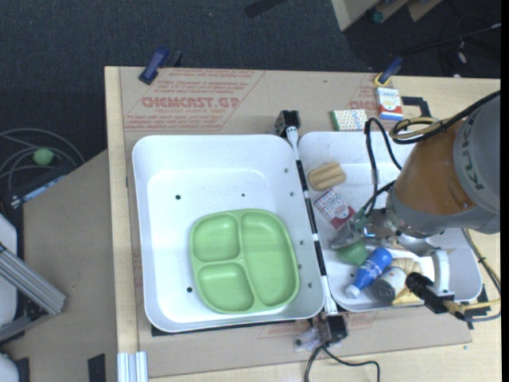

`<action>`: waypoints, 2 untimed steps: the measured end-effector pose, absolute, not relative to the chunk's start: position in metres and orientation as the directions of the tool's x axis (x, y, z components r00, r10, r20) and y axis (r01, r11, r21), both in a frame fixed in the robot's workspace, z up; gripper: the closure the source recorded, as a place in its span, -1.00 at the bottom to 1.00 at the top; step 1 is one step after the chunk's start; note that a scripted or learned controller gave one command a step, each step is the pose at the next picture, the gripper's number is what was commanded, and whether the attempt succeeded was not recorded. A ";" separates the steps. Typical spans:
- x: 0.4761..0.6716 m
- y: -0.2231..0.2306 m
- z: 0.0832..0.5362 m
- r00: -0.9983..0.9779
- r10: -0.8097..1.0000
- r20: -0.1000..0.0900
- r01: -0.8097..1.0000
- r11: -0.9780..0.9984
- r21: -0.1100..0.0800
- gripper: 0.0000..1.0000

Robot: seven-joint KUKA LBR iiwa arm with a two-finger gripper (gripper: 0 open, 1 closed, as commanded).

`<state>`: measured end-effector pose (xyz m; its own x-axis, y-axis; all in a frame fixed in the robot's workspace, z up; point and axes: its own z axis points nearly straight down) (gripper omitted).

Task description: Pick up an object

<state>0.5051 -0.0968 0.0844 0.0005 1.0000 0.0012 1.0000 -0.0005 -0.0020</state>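
A smooth, pale-green divided plate with three rounded compartments lies flat in the left white bin. In the right bin the metallic end effector hangs low over a cluster of small things: a green rounded piece, a blue-and-white bottle, a red-and-white packet and a tan block farther back. I cannot tell its grip. The table is brown board printed with red lettering.

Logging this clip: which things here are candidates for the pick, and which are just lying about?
Job:
claw
green object
blue bottle
tan block
red-and-white packet

Lying about:
green divided tray in the left bin
blue clamps
small cards on the bench
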 end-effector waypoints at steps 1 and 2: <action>0.508 -0.097 0.084 0.001 1.000 0.000 1.000 -0.001 0.000 -1.00; 0.479 -0.099 0.084 0.001 1.000 0.001 1.000 -0.001 -0.002 -1.00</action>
